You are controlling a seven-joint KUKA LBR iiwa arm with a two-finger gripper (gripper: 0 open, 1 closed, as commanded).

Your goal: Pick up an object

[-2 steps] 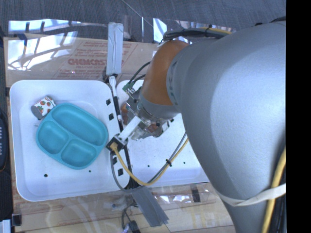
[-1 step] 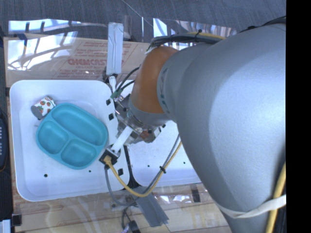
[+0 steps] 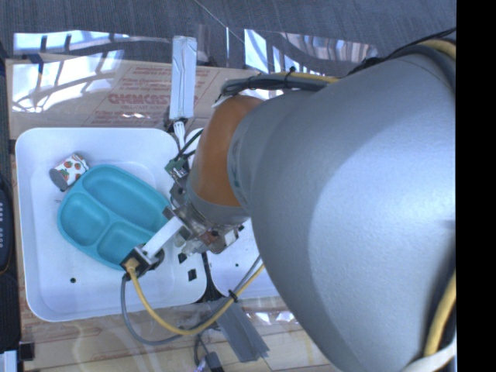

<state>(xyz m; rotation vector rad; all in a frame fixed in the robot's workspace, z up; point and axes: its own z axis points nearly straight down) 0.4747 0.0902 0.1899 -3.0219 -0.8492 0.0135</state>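
Grey arm with orange band (image 3: 213, 157) leans over the divide between the two bins, wrist low at the right edge of the left shallow white bin (image 3: 31, 208). Gripper (image 3: 194, 242) is hidden under the wrist; state can't be read. Blue divided plastic tray (image 3: 108, 215) lies mid-bin, right end beside the wrist. Small patterned object (image 3: 70, 170) touches the tray's upper-left edge.

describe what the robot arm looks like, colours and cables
The arm is bulky, rounded and grey, with an orange band above the wrist. A yellow cable and a grey one loop below the tool end, and a white block with a yellow tip sticks out there.
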